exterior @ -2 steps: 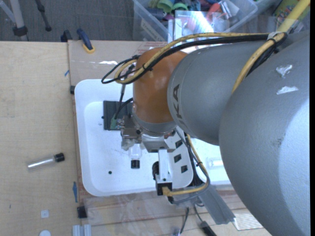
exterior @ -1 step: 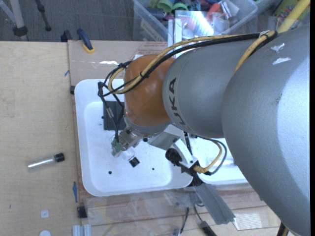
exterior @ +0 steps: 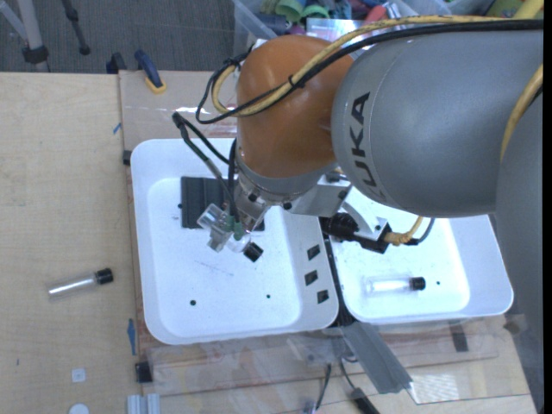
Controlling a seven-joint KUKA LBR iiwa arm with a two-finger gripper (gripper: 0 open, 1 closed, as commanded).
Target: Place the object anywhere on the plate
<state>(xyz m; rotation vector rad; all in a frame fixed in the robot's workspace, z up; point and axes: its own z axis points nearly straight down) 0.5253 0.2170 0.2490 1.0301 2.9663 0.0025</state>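
Looming closest to the lens, the grey arm (exterior: 431,102) reaches over the left bin (exterior: 172,309), its gripper (exterior: 226,228) pinching a clear vial near a black plate (exterior: 197,201), while another vial (exterior: 392,285) lies in the right bin (exterior: 483,291).

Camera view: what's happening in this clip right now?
The grey KUKA arm's gripper hangs low over the left white bin, beside a dark flat rectangular piece. A clear tube with a black cap lies in the right white bin; a similar capped tube lies on the wooden bench.
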